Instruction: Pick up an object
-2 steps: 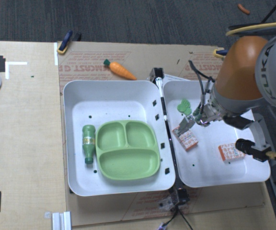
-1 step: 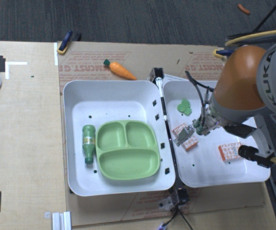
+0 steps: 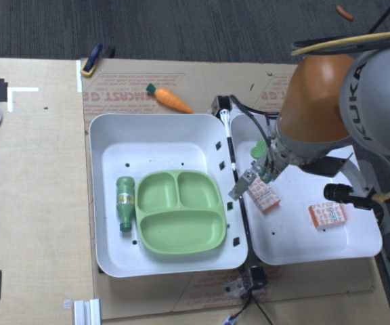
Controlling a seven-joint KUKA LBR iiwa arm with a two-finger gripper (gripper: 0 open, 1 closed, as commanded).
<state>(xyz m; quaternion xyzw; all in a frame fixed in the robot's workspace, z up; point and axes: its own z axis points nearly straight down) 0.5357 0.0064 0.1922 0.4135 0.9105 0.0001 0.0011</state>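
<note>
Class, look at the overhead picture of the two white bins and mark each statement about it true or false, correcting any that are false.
1. The green divided plate lies in the left bin. True.
2. The green bottle stands on the plate. False: it lies beside the plate, on its left.
3. The toy carrot lies outside both bins. True.
4. The end effector is over the carrot. False: it is at the right bin's left edge, by a small red-and-white packet.

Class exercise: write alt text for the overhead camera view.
A grey and orange robot arm reaches over the right white bin, its gripper by a small carton. The left bin holds a green divided plate and green bottle.
</note>
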